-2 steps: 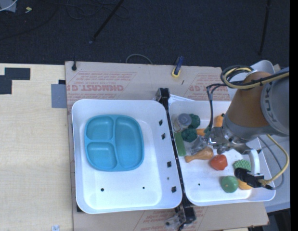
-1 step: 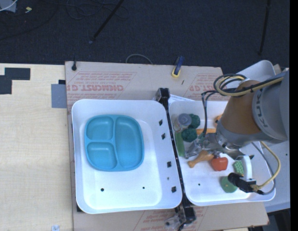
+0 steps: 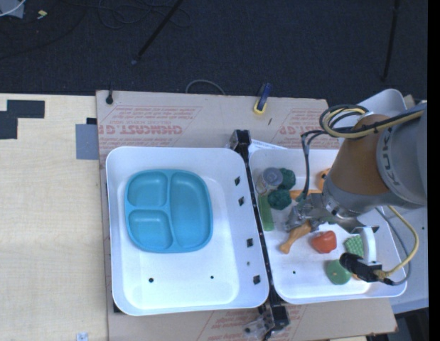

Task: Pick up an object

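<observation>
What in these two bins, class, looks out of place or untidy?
Nothing looks spilled or broken. The blue divided plate lies flat in the left bin. The right bin holds a loose jumble of small toys, among them a red piece, beside the gripper.

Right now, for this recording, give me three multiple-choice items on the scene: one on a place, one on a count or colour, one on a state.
1. Where does the blue divided plate lie?
A. in the left bin
B. in the right bin
C. on the cardboard

2. How many compartments does the plate have?
A. two
B. three
C. five

3. How does the end effector stand?
A. raised above the left bin
B. parked off the bench
C. low in the right bin, among the small objects

Answers: 1 A, the plate rests on the left bin's floor. 2 B, two small sections beside one long one. 3 C, it sits by the tan stick-like object, near the red object.
</observation>
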Motion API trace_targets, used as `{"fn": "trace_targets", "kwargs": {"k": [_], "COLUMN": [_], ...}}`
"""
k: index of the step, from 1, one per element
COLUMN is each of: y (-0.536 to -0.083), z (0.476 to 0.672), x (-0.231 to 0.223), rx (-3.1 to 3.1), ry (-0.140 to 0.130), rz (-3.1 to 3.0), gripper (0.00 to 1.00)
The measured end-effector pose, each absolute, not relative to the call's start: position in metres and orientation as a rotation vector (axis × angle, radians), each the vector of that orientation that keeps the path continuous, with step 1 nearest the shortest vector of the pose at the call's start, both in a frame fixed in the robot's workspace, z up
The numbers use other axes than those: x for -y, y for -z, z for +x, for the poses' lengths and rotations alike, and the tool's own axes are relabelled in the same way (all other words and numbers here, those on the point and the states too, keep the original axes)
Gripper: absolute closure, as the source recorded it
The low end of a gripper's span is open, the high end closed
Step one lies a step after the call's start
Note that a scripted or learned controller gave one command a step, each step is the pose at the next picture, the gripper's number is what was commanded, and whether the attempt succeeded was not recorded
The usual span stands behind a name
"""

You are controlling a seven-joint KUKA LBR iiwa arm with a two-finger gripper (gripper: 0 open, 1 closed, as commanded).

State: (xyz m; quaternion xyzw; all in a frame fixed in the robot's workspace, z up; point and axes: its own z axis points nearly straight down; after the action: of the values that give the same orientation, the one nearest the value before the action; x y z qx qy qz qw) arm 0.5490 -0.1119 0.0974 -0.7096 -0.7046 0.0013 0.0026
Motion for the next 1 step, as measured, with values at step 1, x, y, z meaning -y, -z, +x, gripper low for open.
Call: {"fn": "trace_targets", "kwargs": {"k": [1], "y": [-0.1563], "z": [0.5418], "x": [0.1102], "rx": [2.216], "ry": [0.002], "rz": [-2.228], "gripper": [1.00]}}
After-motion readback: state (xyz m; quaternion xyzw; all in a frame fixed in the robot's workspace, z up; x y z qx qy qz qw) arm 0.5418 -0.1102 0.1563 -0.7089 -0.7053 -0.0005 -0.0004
